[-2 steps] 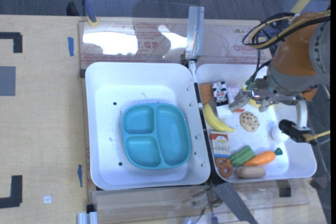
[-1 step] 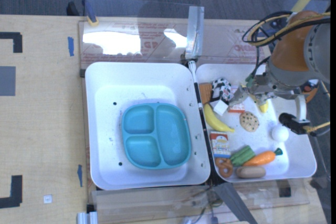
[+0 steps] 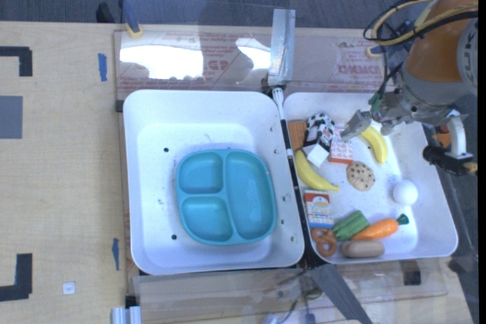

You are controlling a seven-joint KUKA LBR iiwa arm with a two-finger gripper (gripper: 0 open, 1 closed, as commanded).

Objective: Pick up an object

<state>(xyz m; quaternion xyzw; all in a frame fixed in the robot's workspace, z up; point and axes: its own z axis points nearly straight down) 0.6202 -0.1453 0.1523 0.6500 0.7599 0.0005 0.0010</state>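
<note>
Wooden bench holds two white bins, and in the right white bin (image 3: 437, 235) the gripper (image 3: 357, 124), finger gap unclear, hangs just beside a small yellow plastic banana (image 3: 375, 143), likely light, hard and slippery, best pinched mid-curve.

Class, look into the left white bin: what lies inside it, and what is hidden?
Inside the left bin lies a blue divided plate. The bin floor beneath that plate is covered and cannot be seen.
</note>
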